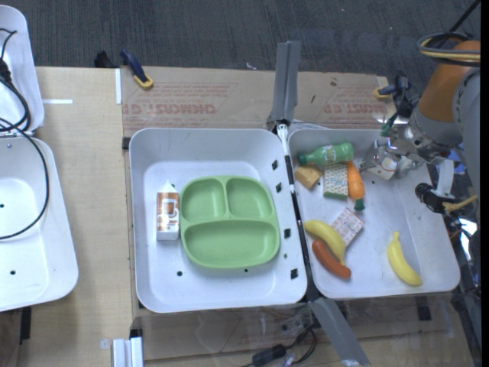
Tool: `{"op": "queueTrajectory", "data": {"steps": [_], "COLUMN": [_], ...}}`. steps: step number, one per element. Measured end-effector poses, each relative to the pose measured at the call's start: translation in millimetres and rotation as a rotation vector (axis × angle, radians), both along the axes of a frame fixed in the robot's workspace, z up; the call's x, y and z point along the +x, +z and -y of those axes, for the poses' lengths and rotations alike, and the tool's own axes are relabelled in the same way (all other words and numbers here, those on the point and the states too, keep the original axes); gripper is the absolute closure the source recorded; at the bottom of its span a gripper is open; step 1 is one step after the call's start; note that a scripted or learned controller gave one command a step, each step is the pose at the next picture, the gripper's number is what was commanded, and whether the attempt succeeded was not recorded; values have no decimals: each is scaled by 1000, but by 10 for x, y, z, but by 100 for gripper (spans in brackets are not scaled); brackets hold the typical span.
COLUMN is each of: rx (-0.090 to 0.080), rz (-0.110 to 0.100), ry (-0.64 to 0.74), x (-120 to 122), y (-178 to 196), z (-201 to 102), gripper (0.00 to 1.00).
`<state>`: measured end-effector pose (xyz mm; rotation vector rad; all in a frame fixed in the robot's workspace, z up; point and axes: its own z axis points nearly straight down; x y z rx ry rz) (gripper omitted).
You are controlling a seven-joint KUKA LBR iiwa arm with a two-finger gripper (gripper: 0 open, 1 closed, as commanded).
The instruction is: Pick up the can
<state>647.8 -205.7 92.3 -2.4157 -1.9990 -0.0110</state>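
camera view: gripper (pixel 388 161) sits low at the right bin's (pixel 428 270) far edge, over a small pale metallic thing, possibly the can (pixel 384 167); i cannot tell its state. nothing looks lifted, so the pick seems unfinished. nearby lie a glossy green bottle (pixel 327 154), smooth curved bananas (pixel 403 260) and an orange carrot (pixel 355 182).

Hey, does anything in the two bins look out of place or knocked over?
Nothing looks spilled or broken. The green bottle lies on its side at the back of the right bin, and the food items around it sit in a loose jumble. In the left bin, the small carton lies flat beside the green plate.
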Motion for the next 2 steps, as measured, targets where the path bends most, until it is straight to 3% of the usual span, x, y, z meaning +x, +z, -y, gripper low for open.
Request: {"op": "queueTrajectory", "data": {"steps": [1,2], "rx": [-5,-11], "rz": [0,-2], "ry": [3,-119], "x": [3,-85], "y": [104,1444], "z": [13,-369], "gripper": [100,100]}}
